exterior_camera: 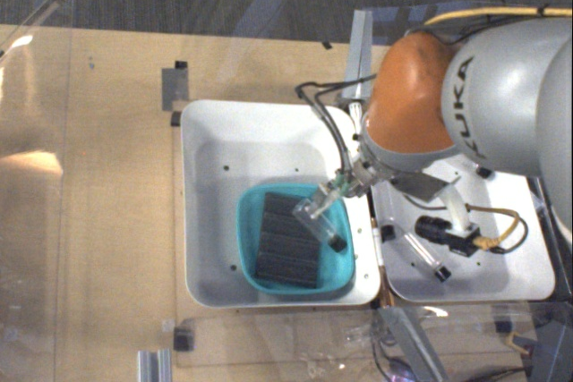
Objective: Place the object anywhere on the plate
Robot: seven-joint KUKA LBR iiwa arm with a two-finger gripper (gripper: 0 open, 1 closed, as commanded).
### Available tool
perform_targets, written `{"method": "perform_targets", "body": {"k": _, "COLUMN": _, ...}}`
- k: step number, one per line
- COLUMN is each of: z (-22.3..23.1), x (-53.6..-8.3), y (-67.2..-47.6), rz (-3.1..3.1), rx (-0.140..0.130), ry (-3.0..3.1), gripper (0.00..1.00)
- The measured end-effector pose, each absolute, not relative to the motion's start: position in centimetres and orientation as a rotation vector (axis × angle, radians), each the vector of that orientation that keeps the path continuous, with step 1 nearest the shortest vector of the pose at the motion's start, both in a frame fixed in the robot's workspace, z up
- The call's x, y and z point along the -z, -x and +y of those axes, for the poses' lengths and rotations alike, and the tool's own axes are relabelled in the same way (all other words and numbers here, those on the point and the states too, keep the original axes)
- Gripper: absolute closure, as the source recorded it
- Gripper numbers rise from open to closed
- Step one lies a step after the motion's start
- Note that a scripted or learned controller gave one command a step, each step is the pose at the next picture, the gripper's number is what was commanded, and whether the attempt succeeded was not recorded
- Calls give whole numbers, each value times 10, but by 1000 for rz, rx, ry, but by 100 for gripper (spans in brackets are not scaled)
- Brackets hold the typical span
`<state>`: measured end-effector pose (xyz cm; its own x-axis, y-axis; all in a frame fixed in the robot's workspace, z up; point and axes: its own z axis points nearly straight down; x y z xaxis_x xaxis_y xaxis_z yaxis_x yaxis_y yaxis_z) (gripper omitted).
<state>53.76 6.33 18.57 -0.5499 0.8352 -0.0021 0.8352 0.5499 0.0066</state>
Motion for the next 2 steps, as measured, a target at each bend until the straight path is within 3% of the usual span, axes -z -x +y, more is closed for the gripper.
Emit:
{"method": "perform_targets", "body": {"k": 1, "z": 18, "x": -292, "y": -504, "rz": 2810, "rx": -9, "ry": -1382, "gripper": 0}}
{"method": "perform_targets", "body": {"k": 2, "z": 58, "x": -190, "y": -533, "rz": 2883, "rx": -5, "ry": -1238, "gripper": 0}}
